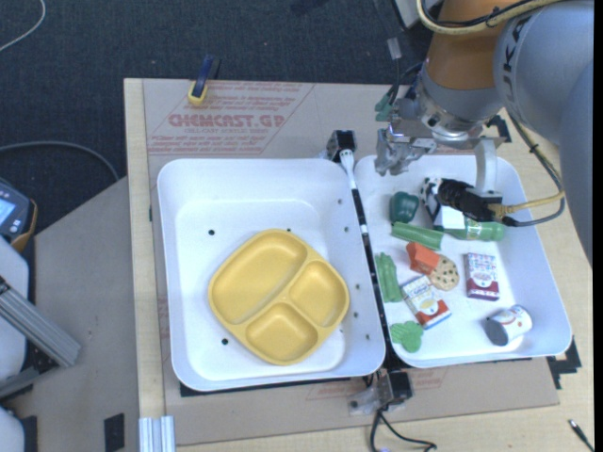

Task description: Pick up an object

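Observation:
My gripper (399, 155) hangs over the far left corner of the right bin (542, 252), open, with nothing between its fingers. Just in front of it lies a dark green cup (405, 205). Beyond that sit a green bottle (450, 234), an orange piece (424, 255), a cookie (444, 273), a red and white box (481, 276), a small snack packet (425, 302), a long green pod (386, 277), a small green leafy toy (407, 335) and a white and grey mug (509, 325).
The left bin (179, 215) holds a yellow divided plate (278, 295). Both bins rest on a cardboard sheet (236, 116) with a yellow and blue clamp (201, 83) at its far edge. A black clip (339, 143) sits where the bins meet.

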Controlling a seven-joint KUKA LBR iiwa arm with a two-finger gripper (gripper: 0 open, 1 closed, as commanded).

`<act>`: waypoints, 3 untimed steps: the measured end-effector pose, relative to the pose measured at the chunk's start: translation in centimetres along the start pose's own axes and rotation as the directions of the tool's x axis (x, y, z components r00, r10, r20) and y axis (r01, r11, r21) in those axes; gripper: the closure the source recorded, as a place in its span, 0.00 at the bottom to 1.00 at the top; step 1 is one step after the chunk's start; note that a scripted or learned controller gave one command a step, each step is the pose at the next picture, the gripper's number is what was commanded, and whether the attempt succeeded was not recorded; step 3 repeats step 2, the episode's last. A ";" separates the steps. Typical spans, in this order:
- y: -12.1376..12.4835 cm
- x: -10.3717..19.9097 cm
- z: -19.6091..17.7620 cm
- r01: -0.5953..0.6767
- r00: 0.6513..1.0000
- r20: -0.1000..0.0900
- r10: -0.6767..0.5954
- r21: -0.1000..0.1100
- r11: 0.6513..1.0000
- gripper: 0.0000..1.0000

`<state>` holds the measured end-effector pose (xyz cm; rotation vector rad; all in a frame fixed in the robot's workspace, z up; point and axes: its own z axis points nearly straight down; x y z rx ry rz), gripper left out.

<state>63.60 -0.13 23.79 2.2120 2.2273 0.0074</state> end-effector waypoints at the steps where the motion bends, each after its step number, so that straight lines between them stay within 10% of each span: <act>1: 1.0 4.8 0.2 -0.002 1.000 0.002 0.002 0.001 1.000 1.00; 3: 0.3 5.4 1.5 -0.006 1.000 0.002 0.006 0.010 1.000 1.00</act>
